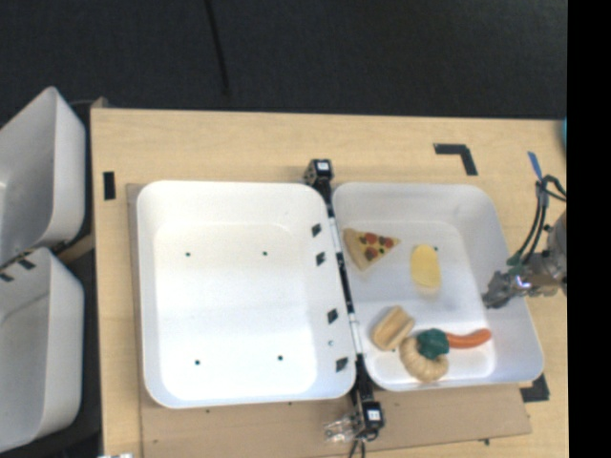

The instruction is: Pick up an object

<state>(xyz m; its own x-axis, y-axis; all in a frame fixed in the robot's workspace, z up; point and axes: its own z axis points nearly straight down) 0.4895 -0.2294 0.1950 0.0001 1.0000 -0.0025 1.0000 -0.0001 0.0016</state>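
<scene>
Toy food, namely a pizza slice [368,247], yellow piece [426,266], bun [391,328] and carrot [468,339], lies loose in the right bin [477,205], so the gripper [500,289], at the bin's right rim and seemingly carrying nothing, must next travel inward over one piece.

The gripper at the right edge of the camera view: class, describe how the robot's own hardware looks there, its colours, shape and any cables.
The gripper is a small grey metal piece with a bright glint on it, over the rim of the right bin. Behind it sits a darker grey body. Thin dark cables loop above, and one short blue piece shows near their top.
</scene>
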